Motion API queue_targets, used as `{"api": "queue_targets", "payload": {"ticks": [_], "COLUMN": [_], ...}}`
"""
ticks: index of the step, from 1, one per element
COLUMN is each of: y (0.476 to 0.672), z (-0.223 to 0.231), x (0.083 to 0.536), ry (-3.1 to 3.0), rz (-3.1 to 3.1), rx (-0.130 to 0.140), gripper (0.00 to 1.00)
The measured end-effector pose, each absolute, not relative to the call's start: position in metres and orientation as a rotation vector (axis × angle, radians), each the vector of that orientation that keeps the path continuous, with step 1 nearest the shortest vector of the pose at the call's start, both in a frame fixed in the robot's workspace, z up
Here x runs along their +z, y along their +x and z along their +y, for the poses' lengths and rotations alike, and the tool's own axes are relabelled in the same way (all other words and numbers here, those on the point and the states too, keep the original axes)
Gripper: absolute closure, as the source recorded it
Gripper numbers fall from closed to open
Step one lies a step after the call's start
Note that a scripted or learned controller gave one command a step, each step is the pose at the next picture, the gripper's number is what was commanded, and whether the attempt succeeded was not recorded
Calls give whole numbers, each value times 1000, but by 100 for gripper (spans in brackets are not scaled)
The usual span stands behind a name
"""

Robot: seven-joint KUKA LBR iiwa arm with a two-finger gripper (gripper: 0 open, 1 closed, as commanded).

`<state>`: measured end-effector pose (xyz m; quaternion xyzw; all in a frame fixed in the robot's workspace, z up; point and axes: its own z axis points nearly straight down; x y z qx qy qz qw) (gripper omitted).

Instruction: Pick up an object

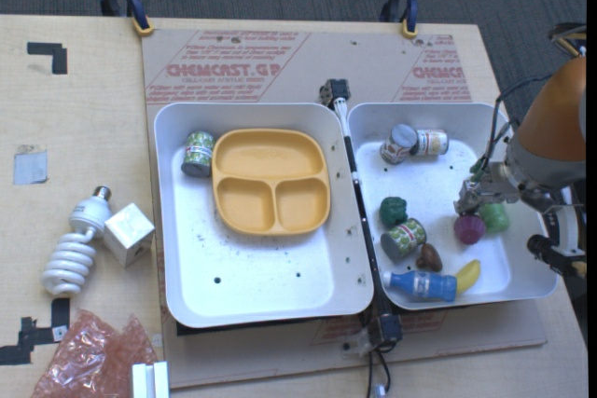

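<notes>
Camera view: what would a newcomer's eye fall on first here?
Most likely the yellow divided tray, which takes up much of the left bin with a small green can beside it. Next, the right bin, cluttered with small items including a blue bottle and a banana, where the claw hovers over a purple ball.

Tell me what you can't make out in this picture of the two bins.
- Gripper: finger state unclear in the camera view; too small and cluttered.
- Purple ball: top covered by the gripper.
- Green ball: partly hidden behind the gripper.
- Small can: label too small to read.
</notes>
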<state>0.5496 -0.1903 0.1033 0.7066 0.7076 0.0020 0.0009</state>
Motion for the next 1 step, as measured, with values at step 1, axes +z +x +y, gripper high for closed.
{"api": "queue_targets", "payload": {"ticks": [1], "y": [634], "z": [-177], "x": [150], "ry": [2218], "rz": [2222], "rx": [0], "gripper": [100]}}
